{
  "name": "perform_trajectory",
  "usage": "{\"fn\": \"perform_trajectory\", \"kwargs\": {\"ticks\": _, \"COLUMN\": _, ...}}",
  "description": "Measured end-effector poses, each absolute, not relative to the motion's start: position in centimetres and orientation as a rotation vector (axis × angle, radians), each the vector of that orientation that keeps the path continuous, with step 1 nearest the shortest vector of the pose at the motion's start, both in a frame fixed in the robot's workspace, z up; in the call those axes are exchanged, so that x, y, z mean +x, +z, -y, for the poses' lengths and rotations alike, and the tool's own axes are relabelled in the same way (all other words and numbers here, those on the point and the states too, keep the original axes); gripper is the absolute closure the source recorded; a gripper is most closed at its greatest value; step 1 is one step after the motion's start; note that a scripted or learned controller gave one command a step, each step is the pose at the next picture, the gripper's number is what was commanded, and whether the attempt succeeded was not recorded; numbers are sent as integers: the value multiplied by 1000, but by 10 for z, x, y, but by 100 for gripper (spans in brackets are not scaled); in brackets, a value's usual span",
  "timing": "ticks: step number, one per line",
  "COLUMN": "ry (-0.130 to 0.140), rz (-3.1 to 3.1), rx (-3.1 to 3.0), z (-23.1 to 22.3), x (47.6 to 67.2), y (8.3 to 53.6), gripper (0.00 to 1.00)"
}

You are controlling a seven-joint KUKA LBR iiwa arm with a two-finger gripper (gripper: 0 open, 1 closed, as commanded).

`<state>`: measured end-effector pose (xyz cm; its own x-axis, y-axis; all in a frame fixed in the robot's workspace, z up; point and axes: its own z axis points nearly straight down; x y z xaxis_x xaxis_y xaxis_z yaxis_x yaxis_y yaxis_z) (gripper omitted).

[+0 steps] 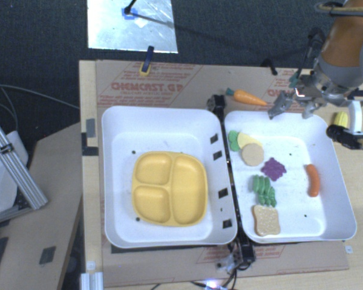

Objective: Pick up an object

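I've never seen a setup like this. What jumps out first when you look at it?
The yellow divided plate sits alone in the left bin, bright against the white. The right bin holds a scatter of toy food: a slice of bread, a sausage, green beans and a purple piece. Above its far edge hangs the claw, with a toy carrot lying outside on the cardboard.

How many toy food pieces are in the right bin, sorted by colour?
Green: 2, a round piece and a bean cluster
Yellow: 1, a pale piece
Beige or tan: 2, a round disc and a bread slice
Purple: 1, a leafy piece
Orange-red: 1, a sausage
Total: 7
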<state>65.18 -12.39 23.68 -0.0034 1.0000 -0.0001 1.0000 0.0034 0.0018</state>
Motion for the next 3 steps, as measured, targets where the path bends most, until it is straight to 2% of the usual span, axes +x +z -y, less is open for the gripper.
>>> {"fn": "perform_trajectory", "kwargs": {"ticks": 1, "ry": -10, "rz": -2229, "rx": 2229, "z": 119, "x": 597, "y": 131, "gripper": 0}}
{"fn": "perform_trajectory", "kwargs": {"ticks": 2, "ry": -5, "rz": -2226, "rx": 2226, "z": 109, "x": 542, "y": 81, "gripper": 0}}
{"fn": "perform_trajectory", "kwargs": {"ticks": 3, "ry": 4, "rz": -2221, "rx": 2218, "z": 110, "x": 547, "y": 95, "gripper": 100}}
